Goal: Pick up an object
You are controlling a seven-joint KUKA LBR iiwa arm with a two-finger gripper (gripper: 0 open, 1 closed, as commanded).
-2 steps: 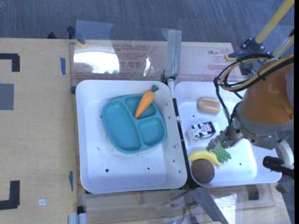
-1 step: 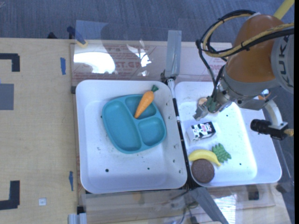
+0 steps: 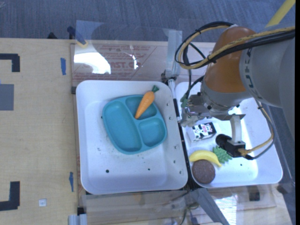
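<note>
Two white bins sit beneath the arm; its gripper [image 3: 199, 118] hangs over the right bin [image 3: 267, 168], grip state unclear. A black-and-white toy [image 3: 204, 131] lies just below it, banana [image 3: 205, 157] and brown disc [image 3: 204, 171] nearer the camera, carrot [image 3: 145, 104] well left.

Robotics lab. Bench [image 3: 33, 125] of pale board with black marker corners and blue tape tabs; two white bins [image 3: 136, 172] fixed side by side; cabled industrial arm [image 3: 253, 64] overhead; toy food as test pieces; grey carpet [image 3: 140, 8] beyond.
</note>
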